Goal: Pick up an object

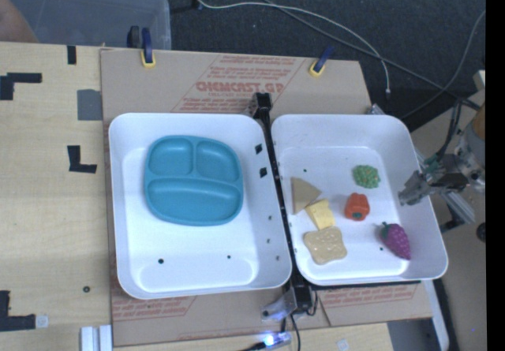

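My gripper [416, 186] sits at the right bin's [339, 127] rim; can't tell its state. Grapes [396, 240] are nearest: I centre above them, then descend straight.

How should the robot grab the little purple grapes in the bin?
Probably best across the middle of the purple grapes, coming straight down from above. The bunch is long and narrow and lies flat, slanted, so fingers closing across its narrow width should fit. It sits close to the right wall of the bin, so the side toward the orange pepper gives more room.
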You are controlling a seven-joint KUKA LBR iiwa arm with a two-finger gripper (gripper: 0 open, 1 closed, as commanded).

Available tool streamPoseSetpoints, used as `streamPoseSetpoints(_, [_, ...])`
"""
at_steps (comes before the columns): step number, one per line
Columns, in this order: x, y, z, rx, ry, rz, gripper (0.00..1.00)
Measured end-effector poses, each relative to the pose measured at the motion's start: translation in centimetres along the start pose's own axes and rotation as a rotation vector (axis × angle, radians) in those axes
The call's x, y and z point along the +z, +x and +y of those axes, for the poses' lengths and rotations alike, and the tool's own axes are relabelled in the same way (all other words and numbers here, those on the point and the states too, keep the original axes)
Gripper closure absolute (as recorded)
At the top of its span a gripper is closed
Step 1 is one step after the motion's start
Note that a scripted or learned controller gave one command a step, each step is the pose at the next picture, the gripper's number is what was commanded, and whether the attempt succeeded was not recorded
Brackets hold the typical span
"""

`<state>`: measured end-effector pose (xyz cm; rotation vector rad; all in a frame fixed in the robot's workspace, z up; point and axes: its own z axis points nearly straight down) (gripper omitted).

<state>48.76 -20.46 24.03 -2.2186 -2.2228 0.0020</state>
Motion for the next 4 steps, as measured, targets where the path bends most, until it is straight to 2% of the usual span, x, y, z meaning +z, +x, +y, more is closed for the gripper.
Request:
streamPoseSetpoints(1, [-24.4,2.2,-0.4,-0.002,-0.014,-0.005,1.0])
streamPoseSetpoints(2, [-29.4,10.6,-0.4,-0.007,-0.008,0.0,1.0])
streamPoseSetpoints(3, [-22.0,21.6,-0.4,-0.01,0.006,0.001,1.0])
streamPoseSetpoints(4, [-17.5,27.8,-0.4,-0.006,0.003,0.0,1.0])
